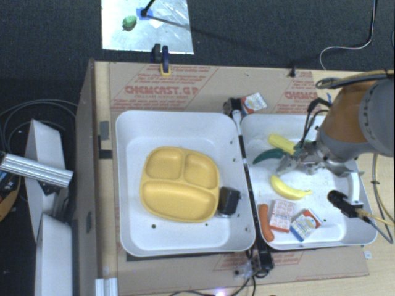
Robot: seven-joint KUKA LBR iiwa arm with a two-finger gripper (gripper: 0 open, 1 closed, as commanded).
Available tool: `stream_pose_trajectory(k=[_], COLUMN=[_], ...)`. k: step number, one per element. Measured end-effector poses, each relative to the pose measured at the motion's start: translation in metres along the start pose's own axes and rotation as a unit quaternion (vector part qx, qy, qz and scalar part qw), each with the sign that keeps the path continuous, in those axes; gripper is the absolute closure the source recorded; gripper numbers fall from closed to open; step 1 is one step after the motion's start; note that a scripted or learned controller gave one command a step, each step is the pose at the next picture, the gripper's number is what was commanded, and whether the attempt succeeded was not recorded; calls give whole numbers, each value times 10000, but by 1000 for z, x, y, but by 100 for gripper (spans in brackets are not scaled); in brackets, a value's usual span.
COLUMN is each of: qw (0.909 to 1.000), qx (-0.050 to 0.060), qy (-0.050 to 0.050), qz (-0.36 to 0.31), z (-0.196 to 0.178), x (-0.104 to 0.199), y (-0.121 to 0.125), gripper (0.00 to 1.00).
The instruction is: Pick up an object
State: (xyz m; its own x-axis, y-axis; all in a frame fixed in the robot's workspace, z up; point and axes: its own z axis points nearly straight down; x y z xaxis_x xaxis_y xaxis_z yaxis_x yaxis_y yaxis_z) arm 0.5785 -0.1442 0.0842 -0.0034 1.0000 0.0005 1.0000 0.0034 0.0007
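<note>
Reaching in from your right, the arm (355, 119) is cut off at the frame edge. Its gripper (295, 163) sits low in the right bin (355, 230), just above the banana (290, 188); you cannot tell its state. A dark blurred object (265, 156) lies beside it.

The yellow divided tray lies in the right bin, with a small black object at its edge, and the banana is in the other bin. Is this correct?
Not quite. The camera view shows the yellow divided tray in the left bin, with the small black object at its edge. The banana lies in the right bin.
</note>
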Motion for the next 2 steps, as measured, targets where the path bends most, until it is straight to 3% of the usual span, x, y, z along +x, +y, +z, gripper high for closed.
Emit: stream_pose_trajectory(k=[1,2], qw=[10000,10000], qx=[33,43], qy=[6,3], qz=[10,-8], z=[-1,-11], x=[37,36], y=[69,68], gripper=[0,100])
